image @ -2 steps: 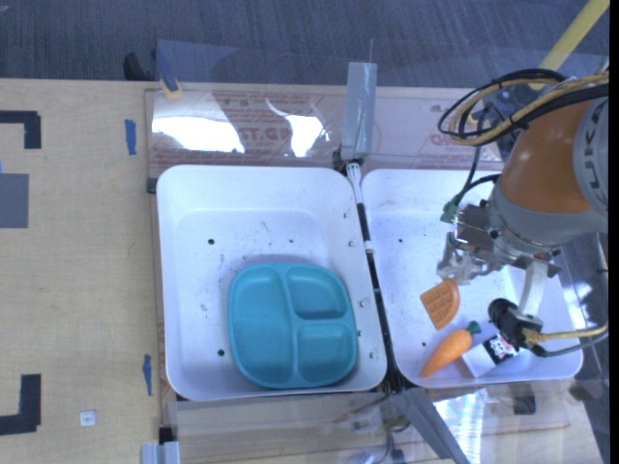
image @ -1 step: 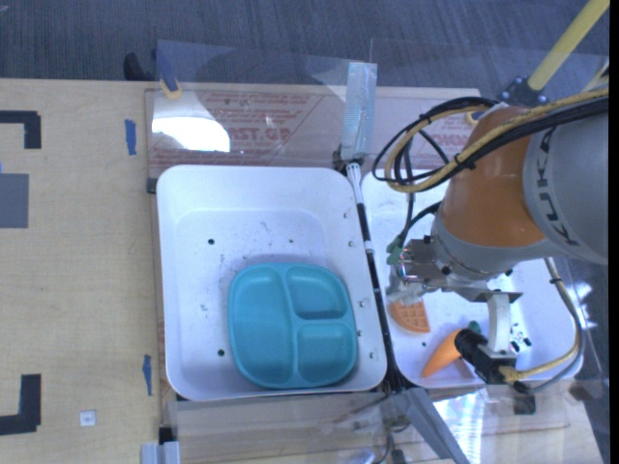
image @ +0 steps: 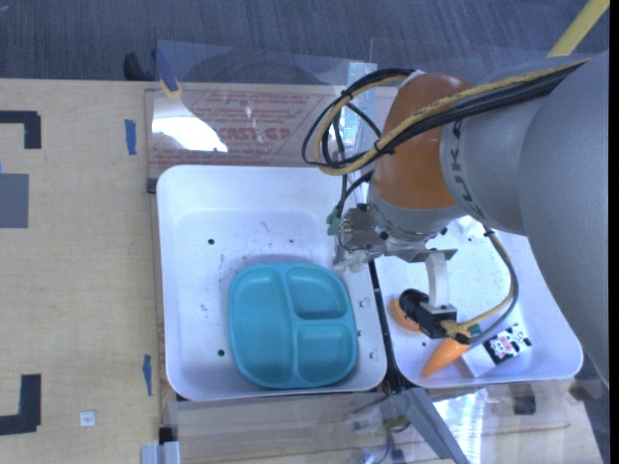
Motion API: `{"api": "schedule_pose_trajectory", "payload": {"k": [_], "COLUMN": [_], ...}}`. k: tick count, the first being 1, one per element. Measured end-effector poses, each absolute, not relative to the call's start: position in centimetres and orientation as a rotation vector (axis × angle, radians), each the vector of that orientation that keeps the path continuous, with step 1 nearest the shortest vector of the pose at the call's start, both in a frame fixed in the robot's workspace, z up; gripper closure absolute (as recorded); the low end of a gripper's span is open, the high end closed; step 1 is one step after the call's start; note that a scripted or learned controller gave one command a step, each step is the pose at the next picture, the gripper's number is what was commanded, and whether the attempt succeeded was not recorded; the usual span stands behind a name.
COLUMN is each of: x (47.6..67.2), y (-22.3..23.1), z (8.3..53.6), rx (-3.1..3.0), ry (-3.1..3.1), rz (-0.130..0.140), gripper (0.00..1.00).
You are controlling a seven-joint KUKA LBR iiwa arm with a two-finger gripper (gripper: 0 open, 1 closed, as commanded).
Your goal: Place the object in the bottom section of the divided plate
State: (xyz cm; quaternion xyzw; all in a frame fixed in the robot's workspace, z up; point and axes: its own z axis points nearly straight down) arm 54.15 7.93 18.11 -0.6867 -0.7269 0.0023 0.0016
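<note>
Claw above the line between the two bins, plate to its near left, loose pieces to its near right.

The claw (image: 350,247) sits under the orange-banded wrist of the arm (image: 503,153), over the line where the left bin (image: 184,259) and the right bin (image: 546,307) meet. The wrist covers it, so I cannot tell whether it is wide or narrow. In the right bin, nearer than the claw and to its right, lie three things. An orange carrot-shaped piece (image: 443,358) is by the near wall, an orange round piece (image: 401,309) is just to its far left, and a small black-and-white piece (image: 508,344) is to its right. All three lie apart from the claw. The teal divided plate (image: 256,327) lies flat in the near part of the left bin, to the near left of the claw, with one large section on its left and two smaller ones on its right. Both bins rest on the pale worktop (image: 77,259).
</note>
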Motion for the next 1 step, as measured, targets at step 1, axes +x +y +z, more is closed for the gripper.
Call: {"api": "schedule_pose_trajectory", "payload": {"k": [1], "x": [48.38], "y": [14.85], "z": [21.11], "rx": [-1.970], "ry": [-2.441], "rz": [0.008], "gripper": [1.00]}}
